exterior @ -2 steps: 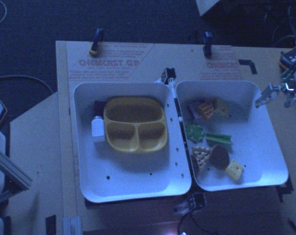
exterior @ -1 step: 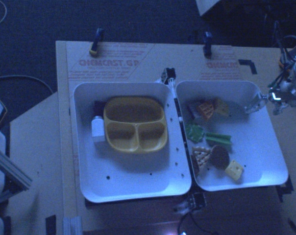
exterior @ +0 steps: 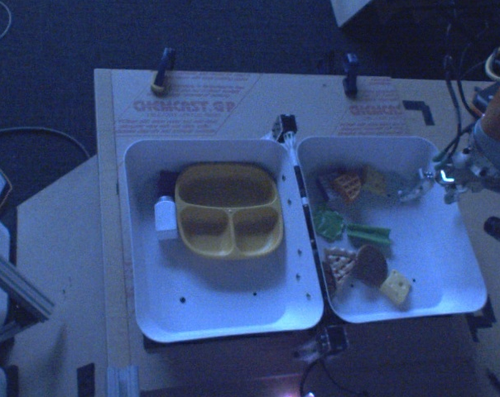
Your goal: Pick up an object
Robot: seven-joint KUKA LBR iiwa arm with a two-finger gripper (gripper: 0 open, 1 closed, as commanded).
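Arm (exterior: 492, 143) entering from the right edge, wrist angled downward, gripper (exterior: 432, 180) extended leftward at low height.

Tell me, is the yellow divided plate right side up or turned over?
Right side up: the yellow plate shows its three hollow compartments facing upward.

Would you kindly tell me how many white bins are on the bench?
2: the left bin holds a yellow tray; the right bin holds small items. None seem hidden.
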